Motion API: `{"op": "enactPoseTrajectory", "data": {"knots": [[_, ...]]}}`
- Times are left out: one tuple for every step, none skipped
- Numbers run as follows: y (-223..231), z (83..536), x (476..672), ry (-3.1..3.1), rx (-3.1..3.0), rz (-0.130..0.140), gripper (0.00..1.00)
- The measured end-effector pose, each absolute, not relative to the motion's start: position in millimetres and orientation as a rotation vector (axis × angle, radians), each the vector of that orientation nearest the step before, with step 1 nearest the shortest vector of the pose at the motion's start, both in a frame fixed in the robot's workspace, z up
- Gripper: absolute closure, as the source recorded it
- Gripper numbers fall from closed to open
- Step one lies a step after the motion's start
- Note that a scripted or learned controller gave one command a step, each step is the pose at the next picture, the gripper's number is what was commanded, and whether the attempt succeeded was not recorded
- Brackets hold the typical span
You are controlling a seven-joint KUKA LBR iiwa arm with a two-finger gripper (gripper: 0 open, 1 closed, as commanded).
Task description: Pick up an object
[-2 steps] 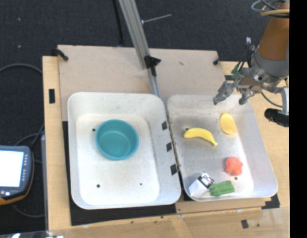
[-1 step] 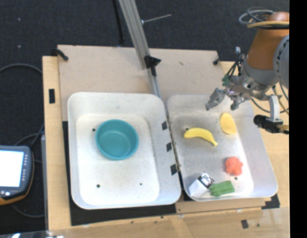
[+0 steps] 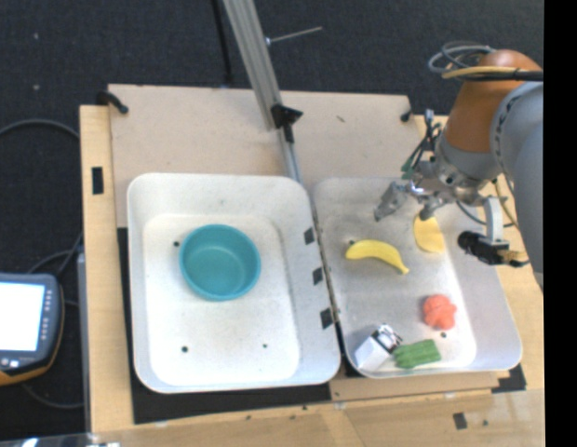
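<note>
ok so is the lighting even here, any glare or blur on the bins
Camera view: light is soft and even, no hard glare on the white bins; the banana casts only a faint shadow; the whole picture is slightly soft, and the pincer looks blurry.

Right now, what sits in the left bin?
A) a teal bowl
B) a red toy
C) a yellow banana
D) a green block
A: the teal bowl sits alone in the left bin, while the banana lies in the right bin.
</note>
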State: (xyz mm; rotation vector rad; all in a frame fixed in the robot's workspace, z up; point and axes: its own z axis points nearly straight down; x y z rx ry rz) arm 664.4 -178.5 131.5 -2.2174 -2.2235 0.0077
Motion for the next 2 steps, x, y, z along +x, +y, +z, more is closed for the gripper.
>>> {"op": "enactPoseTrajectory", "data": {"knots": [[-179.5, 147.8, 666.6, -2.232, -2.222, 0.000, 1.00], [-180.6, 213.7, 668.6, -2.230, -2.223, -0.008, 1.00]]}}
